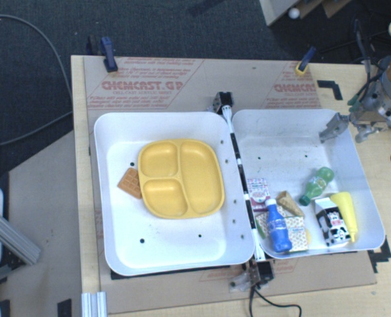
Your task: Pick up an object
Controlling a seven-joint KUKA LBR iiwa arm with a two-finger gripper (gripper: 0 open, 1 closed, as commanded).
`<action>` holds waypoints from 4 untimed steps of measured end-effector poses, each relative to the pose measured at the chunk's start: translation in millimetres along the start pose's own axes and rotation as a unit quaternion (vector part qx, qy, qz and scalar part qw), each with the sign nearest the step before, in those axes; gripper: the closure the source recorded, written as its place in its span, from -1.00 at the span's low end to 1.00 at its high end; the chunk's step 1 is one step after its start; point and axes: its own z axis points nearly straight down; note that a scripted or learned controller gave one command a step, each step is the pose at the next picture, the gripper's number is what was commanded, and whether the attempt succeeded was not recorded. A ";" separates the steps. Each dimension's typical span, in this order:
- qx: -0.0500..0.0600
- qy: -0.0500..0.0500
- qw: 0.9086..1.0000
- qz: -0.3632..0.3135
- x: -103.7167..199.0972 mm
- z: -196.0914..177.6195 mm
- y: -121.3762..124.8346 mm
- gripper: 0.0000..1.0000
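My gripper [348, 131] hangs over the far right corner of the right bin [281, 134], open, with nothing between its fingers. Down at that bin's near end lie a blue bottle [277, 228], a green bottle [316, 185], a yellow banana-like piece [346, 211], a black and white carton [330, 224], a tan wedge [289, 204] and a small printed packet [257, 190]. All of them lie well in front of the gripper, none touching it.
In the left bin [116, 233] sits a yellow divided plate [181, 177], and a brown cracker [131, 183] pokes out from under its left edge. A black rail [237, 160] separates the two bins. Blue clamps [107, 53] hold the board's far edge.
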 end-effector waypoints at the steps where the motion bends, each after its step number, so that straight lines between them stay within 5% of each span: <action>1: 0.000 0.000 1.000 0.000 29.9 112.2 -20.3 -1.00; 2: -0.002 -0.001 1.000 -0.001 10.5 2.6 57.8 -1.00; 3: 0.001 0.000 1.000 0.000 10.6 108.8 -44.6 -1.00; 4: 0.000 0.000 1.000 0.001 7.6 112.5 -128.5 -1.00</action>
